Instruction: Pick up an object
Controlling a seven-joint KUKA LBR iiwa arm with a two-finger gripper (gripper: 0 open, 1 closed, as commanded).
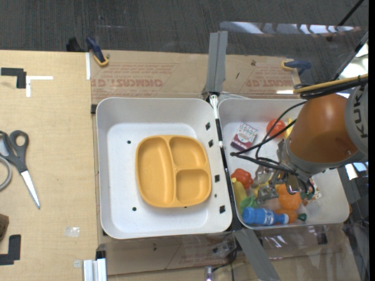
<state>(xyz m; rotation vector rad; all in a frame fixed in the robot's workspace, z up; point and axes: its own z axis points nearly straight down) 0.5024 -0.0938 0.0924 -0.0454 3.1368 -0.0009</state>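
Observation:
The arm, with its orange band (321,130), reaches down into the right bin (334,215). My gripper (274,186) sits low among a heap of small toys near the bin's front. Around it lie an orange piece (242,175), a second orange piece (287,199), a green piece (248,202) and a blue bottle (263,217). A small printed packet (245,135) lies toward the back of the same bin, with a red-orange toy (275,126) beside it. Cables and the wrist cover the fingertips.
The left bin (111,157) holds a yellow divided plate (174,170). Scissors (20,163) lie on the wooden bench at the far left. A grey divider bar (216,63) runs back between the bins.

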